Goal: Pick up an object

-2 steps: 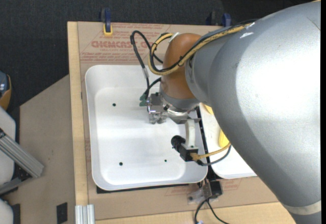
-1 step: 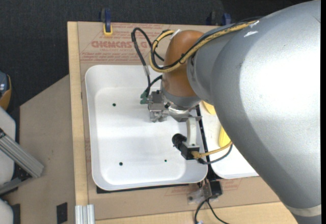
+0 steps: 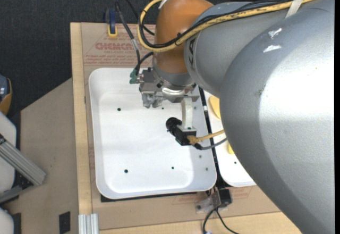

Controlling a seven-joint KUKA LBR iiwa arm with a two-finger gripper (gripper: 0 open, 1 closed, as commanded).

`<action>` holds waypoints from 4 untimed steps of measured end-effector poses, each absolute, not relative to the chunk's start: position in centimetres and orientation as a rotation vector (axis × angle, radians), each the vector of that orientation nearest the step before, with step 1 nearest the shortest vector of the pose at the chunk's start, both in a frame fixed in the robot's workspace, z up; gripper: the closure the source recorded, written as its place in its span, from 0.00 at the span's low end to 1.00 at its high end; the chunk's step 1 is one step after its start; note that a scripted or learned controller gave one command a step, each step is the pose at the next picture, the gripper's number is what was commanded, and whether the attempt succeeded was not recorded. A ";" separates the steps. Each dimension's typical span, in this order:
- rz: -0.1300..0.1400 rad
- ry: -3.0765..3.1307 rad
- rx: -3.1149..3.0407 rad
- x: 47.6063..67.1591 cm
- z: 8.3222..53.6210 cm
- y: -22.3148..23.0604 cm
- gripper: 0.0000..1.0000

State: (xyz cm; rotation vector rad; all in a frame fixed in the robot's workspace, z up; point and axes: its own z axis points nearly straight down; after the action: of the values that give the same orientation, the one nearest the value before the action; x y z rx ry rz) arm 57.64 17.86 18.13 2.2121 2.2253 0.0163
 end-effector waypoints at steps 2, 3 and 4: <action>0.001 2.224 2.217 57.5 19.6 17.6 1.00; 0.002 2.224 2.215 57.5 20.6 17.6 1.00; -0.004 2.228 2.219 55.6 19.7 22.7 1.00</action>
State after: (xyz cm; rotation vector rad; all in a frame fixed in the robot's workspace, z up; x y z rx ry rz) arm 55.57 22.69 19.68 2.2193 2.2278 -0.0039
